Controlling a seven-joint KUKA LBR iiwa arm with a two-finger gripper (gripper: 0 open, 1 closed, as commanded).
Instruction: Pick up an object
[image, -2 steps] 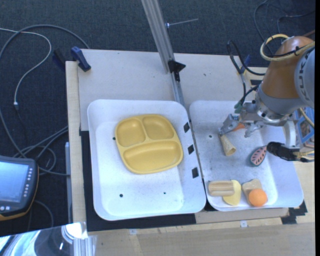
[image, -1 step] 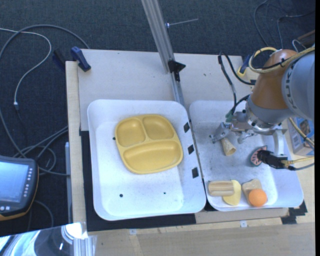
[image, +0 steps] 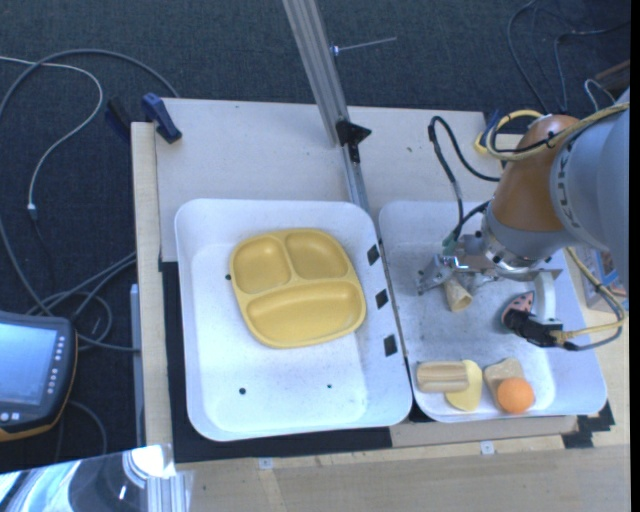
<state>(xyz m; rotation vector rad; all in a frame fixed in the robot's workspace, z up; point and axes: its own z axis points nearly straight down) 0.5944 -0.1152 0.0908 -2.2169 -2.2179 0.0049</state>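
Observation:
My gripper (image: 452, 276) is low over the upper middle of the right bin (image: 430, 330), below the orange-banded wrist (image: 520, 190). A small tan cork-like piece (image: 458, 295) lies right at the gripper's tip, touching or just under it. I cannot tell whether it is gripped. Along the bin's front edge are a tan block (image: 441, 376), a yellow wedge (image: 464, 399), a smaller tan chunk (image: 500, 373) and an orange ball (image: 515, 396).
A yellow divided plate (image: 296, 285) lies in the left bin (image: 290, 400). A metal pole (image: 325, 80) slants down to the gap between the bins. A black fitting with a cable (image: 530, 328) hangs by the wrist over the right bin.

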